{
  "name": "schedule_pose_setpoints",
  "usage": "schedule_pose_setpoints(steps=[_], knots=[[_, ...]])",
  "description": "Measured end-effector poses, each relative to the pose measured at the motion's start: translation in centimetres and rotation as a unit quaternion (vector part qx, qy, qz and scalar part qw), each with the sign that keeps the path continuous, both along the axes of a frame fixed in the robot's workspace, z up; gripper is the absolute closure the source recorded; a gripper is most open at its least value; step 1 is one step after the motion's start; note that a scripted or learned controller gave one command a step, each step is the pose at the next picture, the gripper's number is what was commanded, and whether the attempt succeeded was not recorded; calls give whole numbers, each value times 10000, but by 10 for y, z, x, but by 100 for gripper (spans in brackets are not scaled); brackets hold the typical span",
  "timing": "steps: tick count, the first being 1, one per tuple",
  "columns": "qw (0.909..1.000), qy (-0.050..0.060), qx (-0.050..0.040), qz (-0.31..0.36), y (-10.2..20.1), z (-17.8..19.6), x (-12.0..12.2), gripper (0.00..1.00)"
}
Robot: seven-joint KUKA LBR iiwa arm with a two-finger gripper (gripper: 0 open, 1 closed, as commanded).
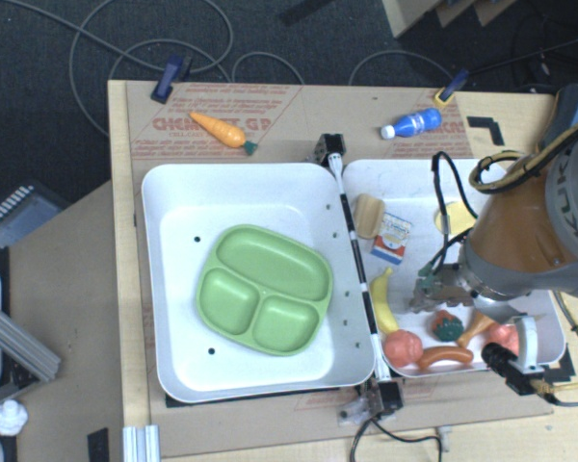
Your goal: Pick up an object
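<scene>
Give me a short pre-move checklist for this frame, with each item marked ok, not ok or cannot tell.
1. Gripper positioned over the right bin, where the objects lie: ok.
2. Pickable objects near it, such as the banana, the peach-coloured ball and the sausage: ok.
3. An object seen between the fingers: cannot tell, the arm hides that spot.
4. Objects spaced for a clean grasp: not ok, they crowd the bin's near corner.
5. Green divided tray lies in the left bin, out of the way: ok.
</scene>
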State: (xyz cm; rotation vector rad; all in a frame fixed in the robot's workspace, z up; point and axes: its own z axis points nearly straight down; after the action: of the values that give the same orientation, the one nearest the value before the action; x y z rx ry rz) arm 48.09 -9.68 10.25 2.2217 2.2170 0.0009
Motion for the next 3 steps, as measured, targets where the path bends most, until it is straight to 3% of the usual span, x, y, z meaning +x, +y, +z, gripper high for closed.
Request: schedule_pose_setpoints(steps=[1,2,3], knots=[[10000,1,0,3,0,0,0,0],[10000,6,-1,5,-57,-18,59,0],[10000,16,3,0,-91,-18,-2,0]])
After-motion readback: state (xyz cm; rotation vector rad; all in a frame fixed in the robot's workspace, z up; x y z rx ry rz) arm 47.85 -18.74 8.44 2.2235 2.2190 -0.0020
